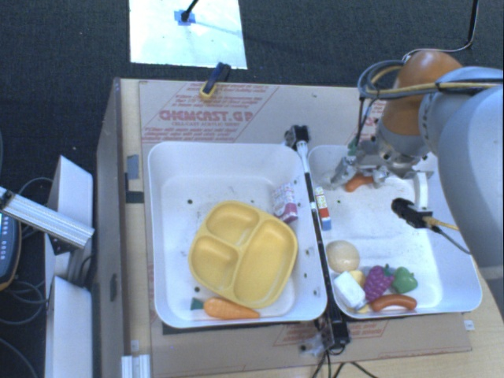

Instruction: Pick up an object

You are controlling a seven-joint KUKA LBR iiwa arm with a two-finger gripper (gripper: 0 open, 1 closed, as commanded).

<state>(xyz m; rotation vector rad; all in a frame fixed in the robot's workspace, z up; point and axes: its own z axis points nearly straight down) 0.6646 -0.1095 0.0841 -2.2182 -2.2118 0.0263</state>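
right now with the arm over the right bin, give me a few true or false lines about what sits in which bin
1. The yellow divided plate lies in the left bin. True.
2. The toy carrot lies in the right bin. False: it lies in the left bin, by its front wall, just in front of the plate.
3. The purple grapes lie in the right bin, near its front. True.
4. The hand hangs over the yellow plate. False: it is at the back of the right bin, next to a small orange object.
5. The red sausage lies in the left bin beside the plate. False: it lies at the front of the right bin, in front of the grapes.
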